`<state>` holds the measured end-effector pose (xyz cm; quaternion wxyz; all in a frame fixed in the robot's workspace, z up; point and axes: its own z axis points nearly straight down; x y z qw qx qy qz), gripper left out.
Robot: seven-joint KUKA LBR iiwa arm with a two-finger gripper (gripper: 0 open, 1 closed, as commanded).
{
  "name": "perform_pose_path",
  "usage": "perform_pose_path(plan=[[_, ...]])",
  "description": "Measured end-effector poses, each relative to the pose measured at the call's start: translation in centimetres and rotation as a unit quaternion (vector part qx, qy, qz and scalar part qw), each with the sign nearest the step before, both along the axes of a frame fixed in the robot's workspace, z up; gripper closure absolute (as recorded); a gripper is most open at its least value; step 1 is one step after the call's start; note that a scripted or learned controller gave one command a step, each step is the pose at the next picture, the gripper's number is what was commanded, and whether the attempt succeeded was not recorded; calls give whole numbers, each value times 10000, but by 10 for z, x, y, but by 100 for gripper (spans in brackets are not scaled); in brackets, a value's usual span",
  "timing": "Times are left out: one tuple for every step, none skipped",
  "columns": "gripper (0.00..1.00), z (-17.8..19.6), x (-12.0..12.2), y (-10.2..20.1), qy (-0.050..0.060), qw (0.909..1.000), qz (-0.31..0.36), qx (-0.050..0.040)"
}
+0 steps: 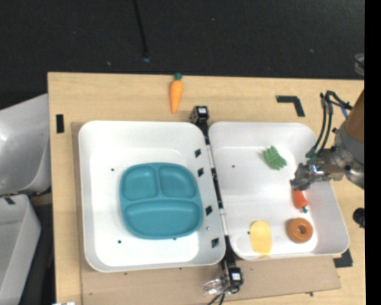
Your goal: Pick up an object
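Observation:
The right bin holds a green leafy toy, a small red-orange piece, a brown ring like a doughnut and a yellow lump. My gripper comes in from the right and hangs low over the bin's right side, just above the red-orange piece and touching or nearly touching it. The green toy lies up and to the left of the gripper.
A teal divided plate lies in the left bin. An orange carrot toy rests on the wooden bench behind the bins. Cables trail from the arm at the right. A black clip sits between the bins' far corners.

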<state>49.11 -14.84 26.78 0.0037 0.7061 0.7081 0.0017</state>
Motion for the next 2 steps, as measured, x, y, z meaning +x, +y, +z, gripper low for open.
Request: perform_pose_path(plan=[[100, -4, 12, 52, 26, 10000, 21, 15], [100, -9, 26, 94, 29, 10000, 16, 12]])
